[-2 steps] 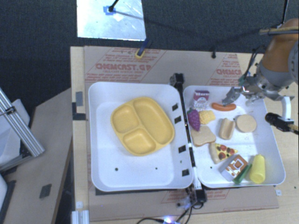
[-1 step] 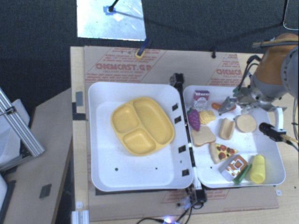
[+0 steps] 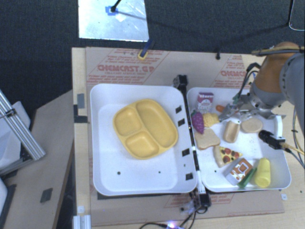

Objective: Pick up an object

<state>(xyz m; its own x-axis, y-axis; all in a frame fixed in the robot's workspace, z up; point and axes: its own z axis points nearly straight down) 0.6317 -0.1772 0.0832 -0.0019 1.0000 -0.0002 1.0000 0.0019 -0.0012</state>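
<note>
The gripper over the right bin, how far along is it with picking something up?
Nothing looks picked yet. The two-finger gripper hangs low over the right white bin, near the tan bread-roll toy and yellow corn piece, and nothing shows between its fingers. Whether they are open is unclear. The grasp and lift remain. The yellow divided plate in the left bin holds no toys.

Reading "CHEMCAST GP" in red, printed repeatedly across brown protective sheet (image 3: 125,67) covering bench, partly showing again near right bin (image 3: 286,173). Small carton's (image 3: 205,100) label staying too small to read.
</note>
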